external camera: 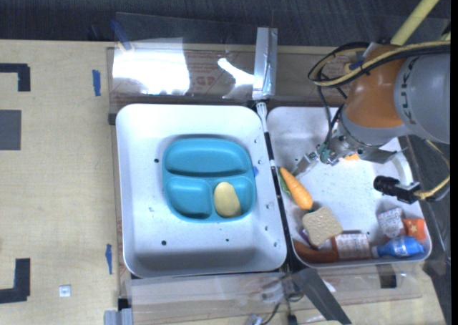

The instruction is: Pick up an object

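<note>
My gripper (313, 159) hangs low over the upper left part of the right bin (300, 127), beneath the orange wrist band. An orange carrot (295, 187) lies just below and to the left of it, apart from it. Further down lies a slice of brown bread (322, 225), with a dark red sausage (308, 250) along the bin's bottom edge. Nothing shows between the gripper and the bin floor.
The right bin's lower right holds a white-labelled bottle (351, 245), a blue bottle (401, 248), a crumpled silvery item (390, 221) and a red-orange piece (415, 228). The left bin (136, 173) holds a blue divided plate (193, 173) with a yellow fruit (227, 199) in it.
</note>
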Controlling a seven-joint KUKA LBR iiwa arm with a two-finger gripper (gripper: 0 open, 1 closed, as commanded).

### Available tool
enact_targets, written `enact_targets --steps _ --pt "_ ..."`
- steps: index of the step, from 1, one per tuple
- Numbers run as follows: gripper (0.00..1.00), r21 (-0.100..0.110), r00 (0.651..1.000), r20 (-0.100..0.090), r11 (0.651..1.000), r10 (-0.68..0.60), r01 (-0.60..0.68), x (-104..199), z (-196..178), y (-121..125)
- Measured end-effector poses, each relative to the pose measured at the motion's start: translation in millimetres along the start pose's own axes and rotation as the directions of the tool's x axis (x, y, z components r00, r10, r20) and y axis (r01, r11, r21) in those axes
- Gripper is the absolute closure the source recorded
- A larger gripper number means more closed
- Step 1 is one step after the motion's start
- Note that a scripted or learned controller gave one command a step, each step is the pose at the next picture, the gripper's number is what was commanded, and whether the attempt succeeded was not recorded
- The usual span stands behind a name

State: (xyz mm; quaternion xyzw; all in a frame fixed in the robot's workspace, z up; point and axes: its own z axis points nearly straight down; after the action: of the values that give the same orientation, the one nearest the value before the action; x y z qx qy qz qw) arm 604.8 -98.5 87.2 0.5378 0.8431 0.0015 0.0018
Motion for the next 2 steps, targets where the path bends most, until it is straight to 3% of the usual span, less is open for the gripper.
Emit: enact_targets --steps 1,2 --pt "0.0 -0.001 1.0 0.0 1.0 0.016 -0.016 3 0 -8" --pt "0.0 -0.001 0.996 0.001 0.996 0.085 -0.085 28 -1 -65"
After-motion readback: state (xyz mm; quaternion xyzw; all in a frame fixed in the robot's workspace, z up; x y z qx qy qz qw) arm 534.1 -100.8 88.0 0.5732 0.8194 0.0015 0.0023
